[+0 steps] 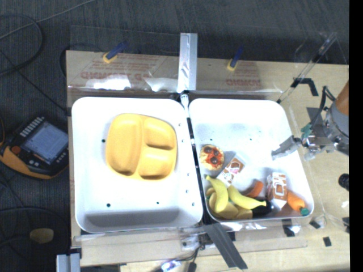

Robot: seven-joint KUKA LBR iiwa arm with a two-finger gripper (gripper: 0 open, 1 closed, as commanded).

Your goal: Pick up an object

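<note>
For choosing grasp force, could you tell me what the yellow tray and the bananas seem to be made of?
The yellow tray looks like moulded plastic: uniform colour, rounded compartments, soft sheen. The bananas are probably plastic toy fruit, judging by their smooth, even yellow surface, though real fruit cannot be ruled out from this view.

A divided tray lies in the left bin. Bananas, small packets and other items crowd the right bin's front.
</note>
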